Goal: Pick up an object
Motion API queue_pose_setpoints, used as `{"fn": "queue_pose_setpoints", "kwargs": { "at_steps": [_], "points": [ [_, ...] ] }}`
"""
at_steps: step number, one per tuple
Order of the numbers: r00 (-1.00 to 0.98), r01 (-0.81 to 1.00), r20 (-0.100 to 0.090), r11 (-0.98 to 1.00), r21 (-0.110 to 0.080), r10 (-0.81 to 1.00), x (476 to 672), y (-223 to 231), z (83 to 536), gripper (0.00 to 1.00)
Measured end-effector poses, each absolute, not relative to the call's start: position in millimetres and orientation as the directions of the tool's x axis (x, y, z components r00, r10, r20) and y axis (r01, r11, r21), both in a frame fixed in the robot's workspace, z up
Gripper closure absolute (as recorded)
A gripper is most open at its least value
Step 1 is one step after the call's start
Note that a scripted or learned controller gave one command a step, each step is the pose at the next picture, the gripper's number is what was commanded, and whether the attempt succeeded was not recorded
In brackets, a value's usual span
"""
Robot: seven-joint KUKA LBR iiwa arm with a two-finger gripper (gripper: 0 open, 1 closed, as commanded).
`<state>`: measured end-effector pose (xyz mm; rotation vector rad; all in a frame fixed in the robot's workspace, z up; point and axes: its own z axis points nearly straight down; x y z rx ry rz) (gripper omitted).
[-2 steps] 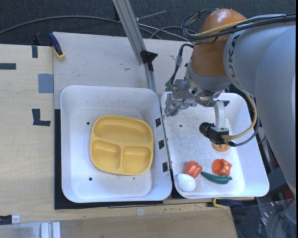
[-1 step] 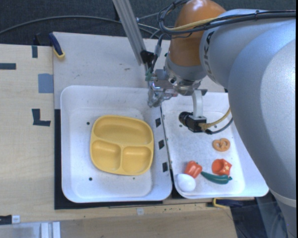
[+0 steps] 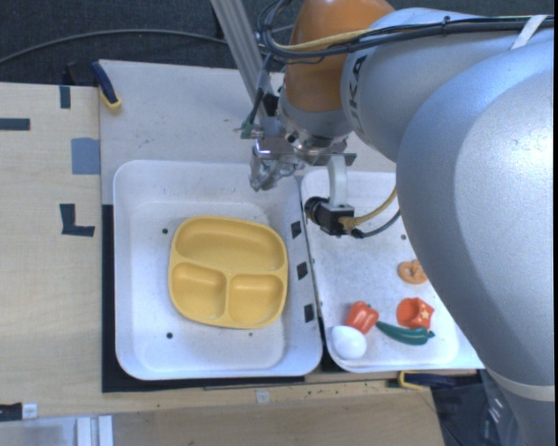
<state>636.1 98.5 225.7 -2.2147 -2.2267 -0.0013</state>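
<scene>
Looming nearest the lens, the grey arm (image 3: 474, 175) is reaching in from the right, its gripper (image 3: 265, 177) hanging over the left bin's (image 3: 130, 249) far edge; how its tips stand, I cannot tell. Lying in the right bin (image 3: 353, 258), a green pepper (image 3: 405, 334) is pointing left-right between two red pieces, beside a white egg (image 3: 348, 343).

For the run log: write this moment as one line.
tool above left bin far edge | holding: cannot tell | yellow tray in left bin | small items in right bin

Bright, even overhead light; soft shadows, slightly soft focus.
</scene>
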Motion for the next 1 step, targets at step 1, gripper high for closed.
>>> {"fn": "queue_pose_setpoints", "kwargs": {
  "at_steps": [1],
  "points": [
    [-0.002, 1.0, -0.001, 0.002, -0.001, 1.0, 635.6, 95.6, 225.6, 0.0]
  ]
}}
